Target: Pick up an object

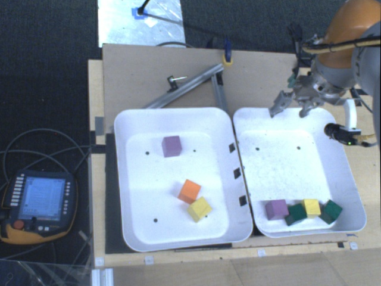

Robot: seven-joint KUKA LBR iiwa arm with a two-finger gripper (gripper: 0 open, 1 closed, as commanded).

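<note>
At the far left, off the bench, a grey and orange handheld control pendant with a lit screen lies on the dark floor.

The left shallow white plastic bin holds three blocks. A small purple cube sits toward the far side, well apart from the other two. Nearer the front, an orange cube and a yellow cube lie touching or almost so, the yellow one just in front of and to the right of the orange.

The right shallow white plastic bin holds four blocks lined up along its near wall: from left to right a second purple cube, a dark green block, a small yellow block and another dark green block. They sit close together, each just beside or touching its neighbour. The rest of that bin's floor is bare.

The grey two-finger gripper hangs over the far rim of the right bin, well apart from the row of blocks. Its two fingers are spread apart, with nothing between them, and they touch no block.
</note>
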